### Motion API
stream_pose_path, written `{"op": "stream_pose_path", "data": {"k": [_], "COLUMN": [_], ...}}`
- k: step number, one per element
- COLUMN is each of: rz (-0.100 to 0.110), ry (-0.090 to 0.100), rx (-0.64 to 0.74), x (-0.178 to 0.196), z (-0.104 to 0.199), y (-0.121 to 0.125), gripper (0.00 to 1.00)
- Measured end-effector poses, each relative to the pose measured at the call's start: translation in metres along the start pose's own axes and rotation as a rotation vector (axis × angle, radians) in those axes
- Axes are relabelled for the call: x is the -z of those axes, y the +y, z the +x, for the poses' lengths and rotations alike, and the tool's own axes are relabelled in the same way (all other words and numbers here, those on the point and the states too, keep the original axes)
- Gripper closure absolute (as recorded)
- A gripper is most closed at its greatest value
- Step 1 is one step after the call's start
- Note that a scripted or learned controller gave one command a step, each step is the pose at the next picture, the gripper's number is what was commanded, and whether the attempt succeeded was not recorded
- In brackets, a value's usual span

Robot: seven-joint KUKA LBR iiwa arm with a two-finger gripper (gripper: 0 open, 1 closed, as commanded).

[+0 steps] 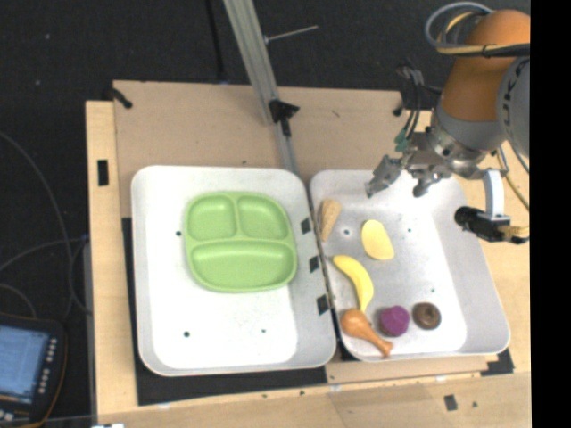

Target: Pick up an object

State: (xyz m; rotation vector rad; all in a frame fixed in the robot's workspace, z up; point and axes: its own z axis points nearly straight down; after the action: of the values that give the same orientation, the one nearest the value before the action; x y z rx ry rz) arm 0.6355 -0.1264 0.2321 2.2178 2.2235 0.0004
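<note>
A wooden tabletop [205, 123] is carrying two shallow white bins side by side, seen from above at a slant. The left bin [161, 328] is holding a green divided plate [241, 242] with three compartments, sitting in its upper half.

The right bin [464, 283] is holding several small toy foods. An ice cream cone [328, 217] is lying near the bin's upper left edge. A pale yellow lemon-shaped piece [376, 240] is sitting just right of it, toward the bin's middle. A yellow banana [355, 280] is curving below those two. Along the lower edge, an orange-brown drumstick [364, 330] is lying at the left, a purple round piece [393, 320] is sitting beside it, and a brown doughnut [427, 316] is sitting just right of that.

The grey arm with its orange band [482, 65] is reaching in from the upper right of the frame. Its tool [403, 179] is hanging over the upper part of the right bin, above the lemon-shaped piece and apart from it. Its two fingers are standing spread apart, with nothing between them.

A slim metal pole [254, 52] is slanting across the top middle of the frame.
</note>
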Motion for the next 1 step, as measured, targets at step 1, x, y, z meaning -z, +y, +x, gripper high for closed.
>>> {"op": "stream_pose_path", "data": {"k": [1], "rz": [0.000], "ry": [0.000], "rx": [0.000], "x": [0.0000], "z": [0.0000], "y": [0.0000], "gripper": [0.00]}}
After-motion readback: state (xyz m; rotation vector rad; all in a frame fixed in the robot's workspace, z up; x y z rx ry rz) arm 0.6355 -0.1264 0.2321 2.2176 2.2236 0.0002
